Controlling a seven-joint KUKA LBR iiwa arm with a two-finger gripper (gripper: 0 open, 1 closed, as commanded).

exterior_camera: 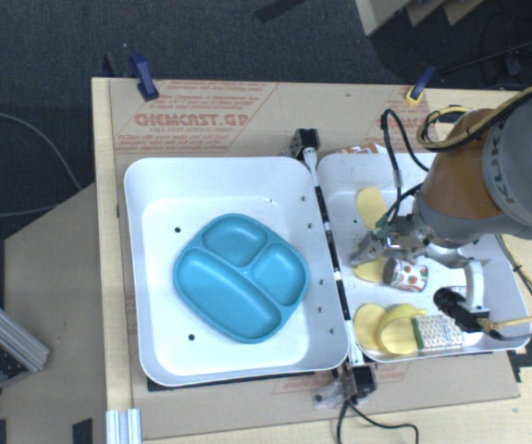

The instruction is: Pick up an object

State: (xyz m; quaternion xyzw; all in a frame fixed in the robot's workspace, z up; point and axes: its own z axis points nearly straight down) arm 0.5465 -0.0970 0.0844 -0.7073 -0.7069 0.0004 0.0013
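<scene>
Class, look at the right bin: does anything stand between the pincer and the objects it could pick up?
Nothing visible does. The pincer is already low in the right bin, among the yellow pieces and beside a small can.

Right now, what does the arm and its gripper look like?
The arm is a thick grey cylinder with an orange band above the wrist. Black and yellow cables loop beside it. The gripper is small, metallic grey and dark.

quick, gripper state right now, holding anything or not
Gripper: cannot be told. It sits low in the right bin among the yellow items, near a small can, with nothing seen held.
</scene>
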